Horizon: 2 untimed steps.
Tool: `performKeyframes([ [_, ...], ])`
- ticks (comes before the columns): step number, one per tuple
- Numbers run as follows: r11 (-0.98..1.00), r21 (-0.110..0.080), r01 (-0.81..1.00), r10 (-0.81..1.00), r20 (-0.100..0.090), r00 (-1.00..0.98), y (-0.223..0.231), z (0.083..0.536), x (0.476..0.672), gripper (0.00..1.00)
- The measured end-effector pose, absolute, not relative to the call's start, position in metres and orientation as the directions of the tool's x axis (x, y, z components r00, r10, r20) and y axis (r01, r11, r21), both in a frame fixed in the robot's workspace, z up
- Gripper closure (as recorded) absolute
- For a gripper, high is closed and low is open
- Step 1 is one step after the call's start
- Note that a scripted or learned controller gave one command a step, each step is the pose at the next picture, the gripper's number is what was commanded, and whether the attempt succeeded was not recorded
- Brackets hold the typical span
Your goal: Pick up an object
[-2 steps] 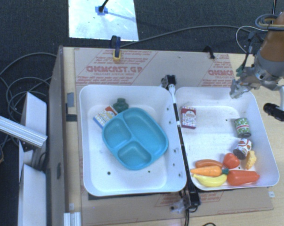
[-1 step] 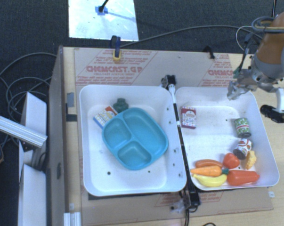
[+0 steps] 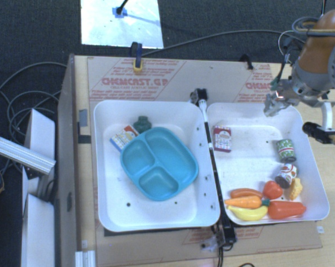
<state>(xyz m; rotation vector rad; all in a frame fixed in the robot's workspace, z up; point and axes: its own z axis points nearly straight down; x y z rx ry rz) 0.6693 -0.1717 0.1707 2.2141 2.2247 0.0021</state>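
The gripper (image 3: 274,105) hangs over the far rim of the right bin (image 3: 250,143), at about one o'clock from that bin's middle, with the orange-banded arm (image 3: 323,43) behind it. It looks parked high and off to the edge, likely so that the camera has a clean look at the contents before a try. Whether it is clenched or released I cannot tell; nothing shows in its grasp.

No object is named by the task, so the candidates are what lies in the right bin. A red-and-white carton (image 3: 222,138) lies flat and alone at about ten o'clock of the bin — flat-faced, cardboard-like, well apart from anything else, and probably the easiest target. A small green-labelled can (image 3: 286,149) sits at three o'clock near the right wall, a hard cylinder. The rest are crowded into the near corner at five o'clock: a plastic carrot (image 3: 245,193), a yellow banana (image 3: 249,212), a red pepper-like piece (image 3: 286,208), a tomato (image 3: 272,189), and a small bottle-like piece (image 3: 287,174) — smooth, rounded, glossy shapes touching one another, likely to slip or jostle.

In the left bin (image 3: 114,204) a turquoise divided plate (image 3: 159,163) of smooth moulded plastic lies tilted across the middle, with a small carton (image 3: 123,138) and a dark green lump (image 3: 141,123) at its eleven o'clock edge.
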Motion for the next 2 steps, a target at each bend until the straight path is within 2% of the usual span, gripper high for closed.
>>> performKeyframes([
  [2, 0.004, 0.002, 1.0, 1.0, -0.002, -0.004, -0.1703, 0.168, 0.669, 1.0],
])
